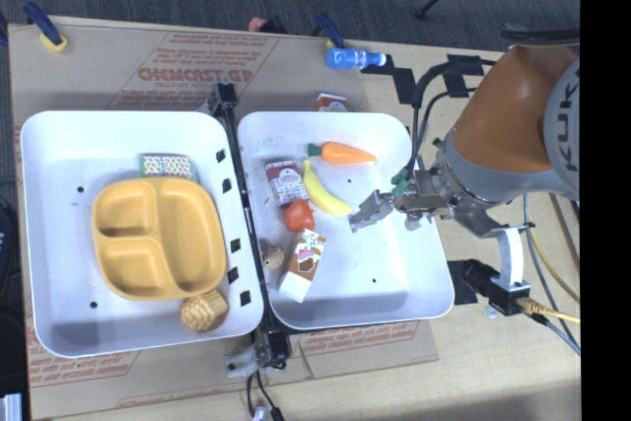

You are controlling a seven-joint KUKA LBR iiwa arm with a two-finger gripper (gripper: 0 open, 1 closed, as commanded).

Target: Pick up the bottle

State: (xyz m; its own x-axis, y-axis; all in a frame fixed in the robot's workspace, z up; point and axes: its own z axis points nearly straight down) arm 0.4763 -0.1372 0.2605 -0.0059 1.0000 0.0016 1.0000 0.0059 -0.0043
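My gripper (365,212) hovers over the right bin's (394,296) middle, beside the banana (325,192); the bottle (303,263) lies near the front-left corner. Whether I'm gripping, I cannot tell.

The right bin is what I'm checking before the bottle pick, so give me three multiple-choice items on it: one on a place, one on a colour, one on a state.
1. Where does the bottle lie?
A. Left bin
B. Right bin, near its left wall
C. On the bench outside the bins

2. What colour is the divided plate in the left bin?
A. Yellow
B. Blue
C. Green

3. What is the state of the gripper?
A. Clamped on the bottle
B. Over the right bin, holding nothing
C. Clamped on the plate

Key: B, it lies beside the dividing wall, below the banana; A, the plate is yellow; B, nothing sits between its fingers.
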